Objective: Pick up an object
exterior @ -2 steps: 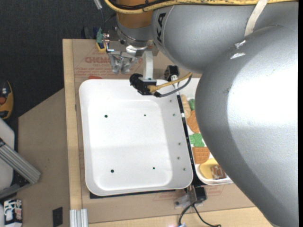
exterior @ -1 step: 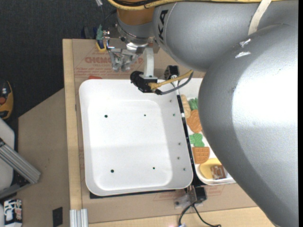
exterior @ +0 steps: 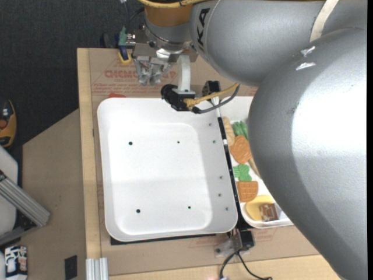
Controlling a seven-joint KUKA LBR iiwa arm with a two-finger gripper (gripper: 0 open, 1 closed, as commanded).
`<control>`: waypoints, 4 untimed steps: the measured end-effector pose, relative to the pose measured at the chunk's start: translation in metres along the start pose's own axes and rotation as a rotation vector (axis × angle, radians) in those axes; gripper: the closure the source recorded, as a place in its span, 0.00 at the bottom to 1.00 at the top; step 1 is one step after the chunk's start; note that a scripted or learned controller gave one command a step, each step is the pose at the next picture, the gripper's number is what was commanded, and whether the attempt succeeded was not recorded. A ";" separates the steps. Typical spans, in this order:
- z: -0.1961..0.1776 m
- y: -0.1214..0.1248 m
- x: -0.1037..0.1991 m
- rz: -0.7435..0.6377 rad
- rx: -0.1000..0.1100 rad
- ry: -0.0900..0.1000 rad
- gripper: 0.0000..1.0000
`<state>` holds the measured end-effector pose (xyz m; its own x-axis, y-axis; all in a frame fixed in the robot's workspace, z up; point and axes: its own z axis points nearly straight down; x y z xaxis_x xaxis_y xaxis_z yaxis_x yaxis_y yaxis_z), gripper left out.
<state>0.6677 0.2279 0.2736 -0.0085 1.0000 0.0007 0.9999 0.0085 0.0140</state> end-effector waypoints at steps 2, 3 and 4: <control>-0.021 0.001 0.002 -0.003 -0.005 0.000 1.00; -0.031 0.001 0.002 -0.004 -0.008 0.000 1.00; -0.042 0.001 0.003 -0.005 -0.011 0.000 1.00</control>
<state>0.6685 0.2310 0.3155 -0.0135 0.9999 0.0008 0.9996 0.0135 0.0246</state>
